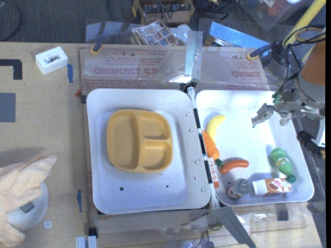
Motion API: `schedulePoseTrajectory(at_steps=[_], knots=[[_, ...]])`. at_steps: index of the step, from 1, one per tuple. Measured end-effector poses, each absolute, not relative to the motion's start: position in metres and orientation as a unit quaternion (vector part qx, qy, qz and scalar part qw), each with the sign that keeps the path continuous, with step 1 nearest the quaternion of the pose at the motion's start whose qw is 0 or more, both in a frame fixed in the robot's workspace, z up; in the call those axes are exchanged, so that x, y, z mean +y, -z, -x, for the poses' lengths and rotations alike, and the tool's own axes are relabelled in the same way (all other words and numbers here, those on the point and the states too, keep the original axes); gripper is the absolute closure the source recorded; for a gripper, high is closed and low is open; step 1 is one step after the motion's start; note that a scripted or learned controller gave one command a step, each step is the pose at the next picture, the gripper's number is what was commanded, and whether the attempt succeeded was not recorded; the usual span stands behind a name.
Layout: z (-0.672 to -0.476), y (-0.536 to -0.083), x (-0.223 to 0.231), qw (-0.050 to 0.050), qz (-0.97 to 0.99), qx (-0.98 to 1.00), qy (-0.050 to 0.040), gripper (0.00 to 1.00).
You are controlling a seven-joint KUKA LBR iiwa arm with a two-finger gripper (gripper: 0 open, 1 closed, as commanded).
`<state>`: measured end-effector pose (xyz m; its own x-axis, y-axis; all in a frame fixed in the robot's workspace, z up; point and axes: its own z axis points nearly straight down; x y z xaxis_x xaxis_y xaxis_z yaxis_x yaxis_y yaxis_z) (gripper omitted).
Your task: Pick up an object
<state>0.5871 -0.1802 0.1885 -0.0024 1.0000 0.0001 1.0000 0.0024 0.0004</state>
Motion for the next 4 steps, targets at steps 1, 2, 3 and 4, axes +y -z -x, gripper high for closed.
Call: schedulePoseTrajectory(at_steps=[1, 2, 3, 4], knots=[[-0.556, -0.098, -0.104, 0.001, -0.693, 0.721, -0.0005, 0.00], [-0.491, -0.090, -0.102, 0.001, -0.714, 0.700, -0.0008, 0.00], [-0.492, -0.100, -0.103, 0.003, -0.715, 0.699, -0.0022, 1.00], [-0.540, -0.185, -0.068, 0.001, -0.660, 0.752, -0.0002, 1.00]])
